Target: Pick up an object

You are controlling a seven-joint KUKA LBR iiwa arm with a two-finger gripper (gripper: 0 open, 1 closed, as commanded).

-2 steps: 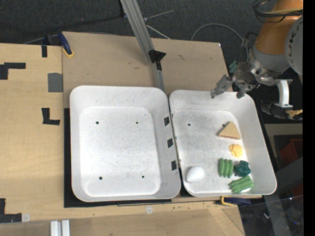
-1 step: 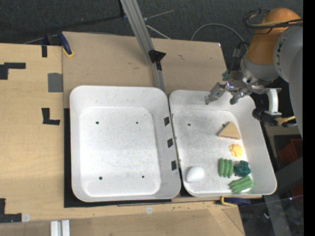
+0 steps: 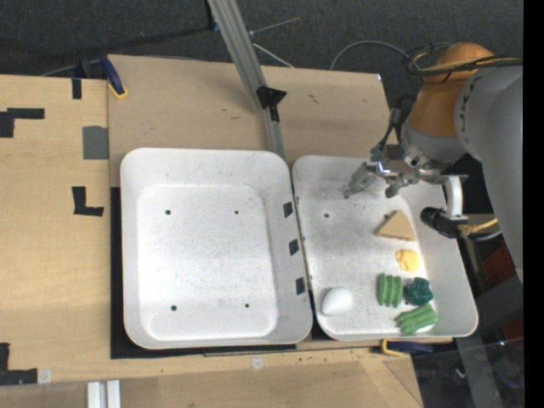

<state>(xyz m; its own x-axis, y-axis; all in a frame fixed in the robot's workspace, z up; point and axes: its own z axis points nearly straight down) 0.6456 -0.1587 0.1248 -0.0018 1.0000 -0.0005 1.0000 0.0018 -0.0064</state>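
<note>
Claw hangs wide and empty over the right bin. Nearest is the tan wedge: it looks light, stiff, best pinched across its flat sides.

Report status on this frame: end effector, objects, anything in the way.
End effector open, nothing between its fingers, over the right bin's far end. Tan wedge nearest it; yellow piece, green pieces, white ball beyond. Nothing in the way.

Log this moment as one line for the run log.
pincer: open, over right bin, holding nothing | right bin: wedge, yellow piece, green toys, white ball
</note>
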